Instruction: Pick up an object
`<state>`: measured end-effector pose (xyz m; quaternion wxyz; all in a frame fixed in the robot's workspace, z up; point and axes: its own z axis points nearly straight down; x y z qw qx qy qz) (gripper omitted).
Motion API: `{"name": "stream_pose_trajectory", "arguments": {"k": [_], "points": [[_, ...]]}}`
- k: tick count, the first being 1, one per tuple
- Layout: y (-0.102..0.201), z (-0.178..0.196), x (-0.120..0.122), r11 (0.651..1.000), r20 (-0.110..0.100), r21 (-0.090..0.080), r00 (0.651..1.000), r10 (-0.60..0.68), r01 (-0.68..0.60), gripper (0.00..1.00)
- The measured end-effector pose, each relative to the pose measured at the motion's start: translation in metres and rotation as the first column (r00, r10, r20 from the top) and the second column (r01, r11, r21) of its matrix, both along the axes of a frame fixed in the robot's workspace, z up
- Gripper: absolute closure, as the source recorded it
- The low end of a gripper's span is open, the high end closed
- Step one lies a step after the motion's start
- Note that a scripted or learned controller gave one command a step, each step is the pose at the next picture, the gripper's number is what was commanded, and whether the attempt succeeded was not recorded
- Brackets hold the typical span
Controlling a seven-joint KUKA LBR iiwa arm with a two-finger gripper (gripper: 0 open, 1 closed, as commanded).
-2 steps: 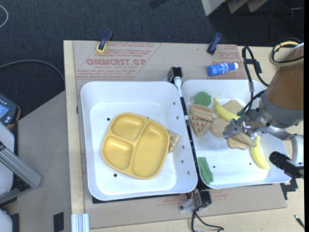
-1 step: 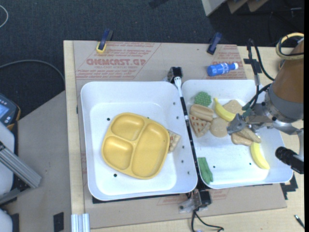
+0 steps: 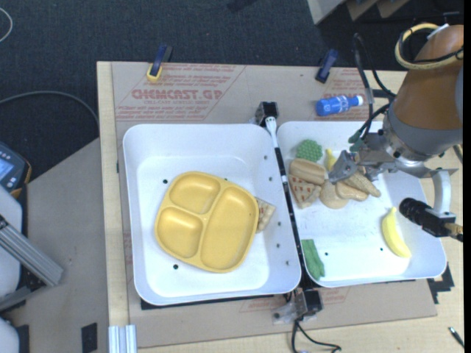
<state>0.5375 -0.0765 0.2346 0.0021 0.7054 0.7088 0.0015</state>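
the end effector [image 3: 343, 169], its grip impossible to judge, hovers over the pile of toy food [image 3: 324, 182] in the right bin [image 3: 368, 259]; light, stiff, slick plastic, probably best pinched across a narrow middle.

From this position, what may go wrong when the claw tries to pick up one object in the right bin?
1. The claw sits over a tight cluster: a hot dog, a waffle piece and tan bread-like pieces lie touching, so it may pinch two or push them apart.
2. The cluster lies near the divider between bins, so a finger might strike that wall.
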Motion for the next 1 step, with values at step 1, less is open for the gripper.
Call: {"name": "stream_pose_trajectory", "arguments": {"k": [1], "points": [[0.0358, -0.0047, 0.0361, 1.000, -0.001, 0.000, 1.000, 0.000, 0.000, 1.00]]}}
